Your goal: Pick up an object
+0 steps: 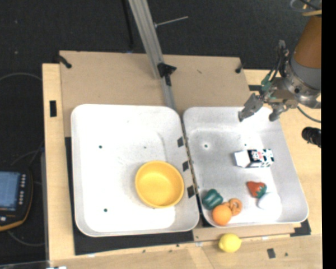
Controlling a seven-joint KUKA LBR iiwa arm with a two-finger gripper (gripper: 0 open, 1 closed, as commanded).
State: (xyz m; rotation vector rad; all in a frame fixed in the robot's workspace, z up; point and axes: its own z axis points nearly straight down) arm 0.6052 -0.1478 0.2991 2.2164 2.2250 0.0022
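No writing reads on the carton [253, 157]. Two bins: one bowl [159, 183] left; carton and two oranges [226, 210] right. End effector [262, 110] spread, holding nothing.

A bowl [159, 183] sits in the left bin [101, 128]; what looks like a carton [253, 157] lies in the right bin [213, 128].

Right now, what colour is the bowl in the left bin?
Yellow. The bowl shows clearly in the camera view, near the left bin's lower right.
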